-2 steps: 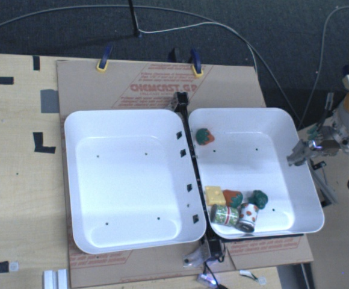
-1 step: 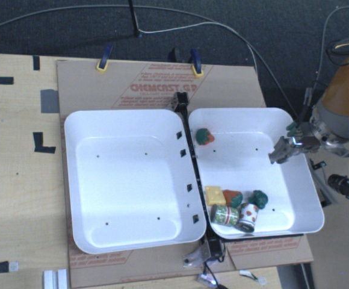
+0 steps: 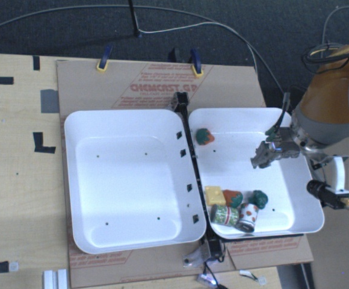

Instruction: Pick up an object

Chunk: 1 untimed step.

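Camera view: hand (image 3: pixel 263 158) hovering over right bin (image 3: pixel 283 221), finger state untellable, small objects (image 3: pixel 234 206) lying near its front wall.

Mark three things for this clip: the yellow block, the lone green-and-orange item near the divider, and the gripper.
yellow block (image 3: pixel 214 194): camera view, middle of its top face.
green-and-orange item (image 3: pixel 204 136): camera view, centre of its body, right bin's upper left.
gripper (image 3: pixel 261 159): camera view, at its fingertips, above the right bin.

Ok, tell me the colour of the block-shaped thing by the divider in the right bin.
Yellow: the small block-shaped object shows best in the camera view, beside an orange-and-green piece.
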Motion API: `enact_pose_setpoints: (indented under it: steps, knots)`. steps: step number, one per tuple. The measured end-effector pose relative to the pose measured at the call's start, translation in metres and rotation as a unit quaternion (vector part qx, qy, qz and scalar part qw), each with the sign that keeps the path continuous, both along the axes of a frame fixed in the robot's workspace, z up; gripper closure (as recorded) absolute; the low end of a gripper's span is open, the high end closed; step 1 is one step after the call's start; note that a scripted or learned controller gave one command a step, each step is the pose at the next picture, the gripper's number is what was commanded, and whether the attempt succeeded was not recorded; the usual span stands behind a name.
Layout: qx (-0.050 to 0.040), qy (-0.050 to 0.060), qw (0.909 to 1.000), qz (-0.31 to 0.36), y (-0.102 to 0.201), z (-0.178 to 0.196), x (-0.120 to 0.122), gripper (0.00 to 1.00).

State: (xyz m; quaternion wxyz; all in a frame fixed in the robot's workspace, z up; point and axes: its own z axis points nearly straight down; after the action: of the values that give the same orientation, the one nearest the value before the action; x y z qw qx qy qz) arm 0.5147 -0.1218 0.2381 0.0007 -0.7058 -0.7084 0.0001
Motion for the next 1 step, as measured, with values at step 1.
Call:
enact_pose_setpoints:
  steps: [1]
  knots:
    - [0.0001, 0.000, 1.0000, 0.001, 0.0630, -0.0046, 0.0015, 1.00]
